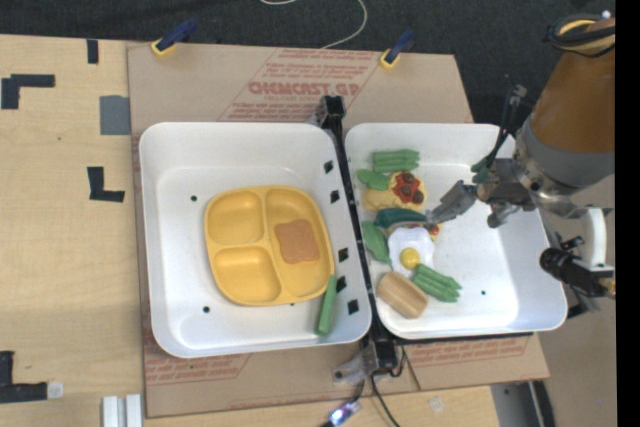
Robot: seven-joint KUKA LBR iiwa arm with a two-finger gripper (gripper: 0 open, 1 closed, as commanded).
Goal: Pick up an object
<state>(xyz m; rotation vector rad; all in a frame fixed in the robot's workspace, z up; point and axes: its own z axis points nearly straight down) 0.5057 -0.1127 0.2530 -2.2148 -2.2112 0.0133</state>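
The state of the fingers could not be told, because the dark gripper (447,206) was seen only as a slanted shape whose tip was lowered near the pile of toy food in the right white plastic bin (500,310). No object was seen between the fingers. The tip was placed just beside the white fried egg with a yellow yolk (410,248) and the dark green pepper-like piece (398,216), so one of these was judged to be the object aimed at.

From here a miss was judged likely: the pieces were crowded and touching each other, so two of them could be pinched together, or one could be pushed aside against the bin wall.

In the right bin about seven pieces were counted: a green bean bundle (395,159), a yellow piece with red topping (402,188), the egg, the dark green piece, a light green leaf-like piece (374,240), a green pea pod (436,282) and a tan bread roll (401,295). In the left white plastic bin (170,315), one yellow divided plate (240,235) with one brown square slice (296,241) on it and one green stick-shaped vegetable (326,307) were counted.
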